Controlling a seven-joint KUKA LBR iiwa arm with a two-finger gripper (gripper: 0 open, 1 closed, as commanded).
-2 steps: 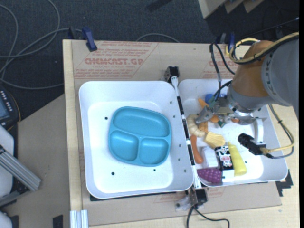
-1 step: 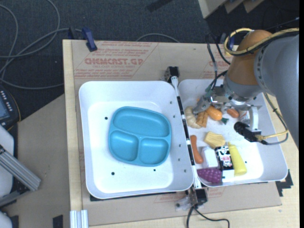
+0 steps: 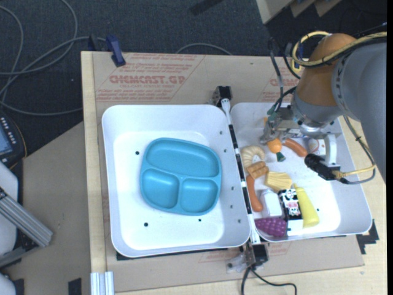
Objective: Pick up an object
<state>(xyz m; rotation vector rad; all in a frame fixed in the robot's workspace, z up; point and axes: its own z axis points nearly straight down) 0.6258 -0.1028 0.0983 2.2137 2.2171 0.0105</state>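
- Gripper [image 3: 279, 131] sits at upper right of frame, low over the top end of the right bin [image 3: 350, 217], just above the small orange carrot-like piece [image 3: 275, 145]. Can't tell how wide the jaws stand or whether anything is between them; the wrist hides them.
- Candidate objects are all in the right bin, packed along its left side: carrot piece, orange-red sausage [image 3: 295, 147], croissant [image 3: 251, 156], cracker-like pieces [image 3: 277, 180], hot dog [image 3: 254, 196], yellow bottle [image 3: 307, 207], black-and-white carton [image 3: 290, 204], purple grapes [image 3: 272, 227].
- Risk: carrot and sausage lie close together under the tool, so a close could catch both or squirt one sideways.
- Risk: small round toy food likely slips out on lift.
- Risk: target is near the bin's top wall and centre divider [image 3: 235, 158]; a finger could land on the rim.
- Left bin holds only the blue divided plate [image 3: 180, 176]; not a likely target from here.
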